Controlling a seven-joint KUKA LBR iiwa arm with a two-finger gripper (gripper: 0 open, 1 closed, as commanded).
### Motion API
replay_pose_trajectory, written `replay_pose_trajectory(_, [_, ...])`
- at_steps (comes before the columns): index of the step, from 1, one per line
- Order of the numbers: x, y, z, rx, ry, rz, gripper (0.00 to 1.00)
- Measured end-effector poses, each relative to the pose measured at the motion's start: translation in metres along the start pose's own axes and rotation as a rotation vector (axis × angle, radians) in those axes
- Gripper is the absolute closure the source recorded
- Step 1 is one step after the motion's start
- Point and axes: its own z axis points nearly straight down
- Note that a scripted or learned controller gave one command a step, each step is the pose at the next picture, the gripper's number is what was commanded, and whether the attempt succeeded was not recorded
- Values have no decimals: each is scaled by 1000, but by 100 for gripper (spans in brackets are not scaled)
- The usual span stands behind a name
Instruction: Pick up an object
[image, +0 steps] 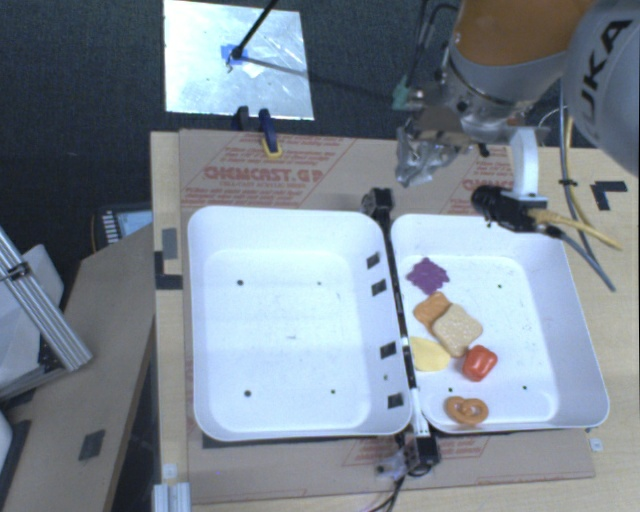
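Objects: small play-food pieces bunched in the right bin (560, 300), by the divider, easy reach for the arm.
Purple piece (428, 272): farthest back.
Orange piece (431, 307): touching the bread slice (458, 329).
Yellow disc (429, 354): against the divider.
Red pepper (479, 362): just beside the bread.
Pretzel (466, 409): nearest the front wall.
Left bin (290, 320): bare white floor.
Claw (424, 160): raised above the surface behind the bins, holding nothing; width cannot be told.
Stage: judged not yet descending.

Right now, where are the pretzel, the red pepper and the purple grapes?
pretzel (466, 409): camera view, its middle.
red pepper (479, 363): camera view, centre of its body.
purple grapes (428, 273): camera view, middle of the bunch.
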Motion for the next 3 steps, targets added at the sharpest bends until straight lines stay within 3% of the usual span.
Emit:
replay_pose_trajectory(1, [52, -46, -91, -18, 4, -1, 100])
replay_pose_trajectory(2, [98, -67, -136, -14, 2, 0, 100])
replay_pose_trajectory(3, [133, -40, -44, 1, -3, 3, 100])
